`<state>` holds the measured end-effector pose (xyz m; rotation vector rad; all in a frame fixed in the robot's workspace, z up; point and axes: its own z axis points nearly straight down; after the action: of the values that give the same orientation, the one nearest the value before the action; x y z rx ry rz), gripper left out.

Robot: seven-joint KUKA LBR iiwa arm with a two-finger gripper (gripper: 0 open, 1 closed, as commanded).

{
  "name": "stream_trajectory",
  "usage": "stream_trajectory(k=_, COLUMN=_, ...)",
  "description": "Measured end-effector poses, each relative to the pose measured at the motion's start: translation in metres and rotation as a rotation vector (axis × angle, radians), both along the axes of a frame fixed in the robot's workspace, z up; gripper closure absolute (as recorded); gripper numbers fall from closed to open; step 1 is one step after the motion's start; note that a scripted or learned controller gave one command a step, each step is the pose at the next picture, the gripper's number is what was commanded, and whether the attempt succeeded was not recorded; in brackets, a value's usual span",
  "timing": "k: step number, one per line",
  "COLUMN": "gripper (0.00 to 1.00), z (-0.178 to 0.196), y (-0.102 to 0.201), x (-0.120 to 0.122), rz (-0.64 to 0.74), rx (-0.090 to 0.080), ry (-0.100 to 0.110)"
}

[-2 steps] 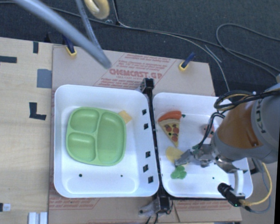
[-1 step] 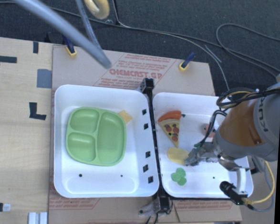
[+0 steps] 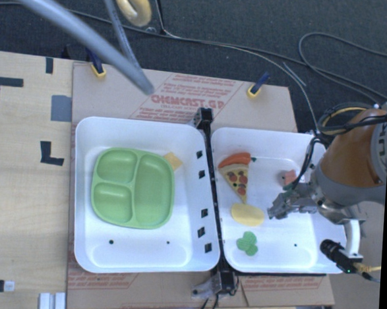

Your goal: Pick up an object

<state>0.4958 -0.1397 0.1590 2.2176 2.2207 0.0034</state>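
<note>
Green, a divided plate [image 3: 134, 187] lay in the left bin [image 3: 86, 176]. In the right bin [image 3: 273, 149] lay a pizza slice [image 3: 237, 177], a yellow piece [image 3: 247, 215] and a green piece [image 3: 247, 243]. The gripper [image 3: 279, 208] hovered beside the yellow piece; whether it was open could not be told.

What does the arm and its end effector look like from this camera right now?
The arm is bulky and rounded: a grey body with a wide orange band above the wrist. Dark cables loop around its upper part. The end effector is a small dark-grey metal assembly.
</note>
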Motion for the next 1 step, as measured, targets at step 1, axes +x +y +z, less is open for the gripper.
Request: stream_trajectory(k=1, gripper=1.00, z=0.0521, y=-0.0017, x=0.0111, rz=0.000, rx=-0.001, ry=0.000)
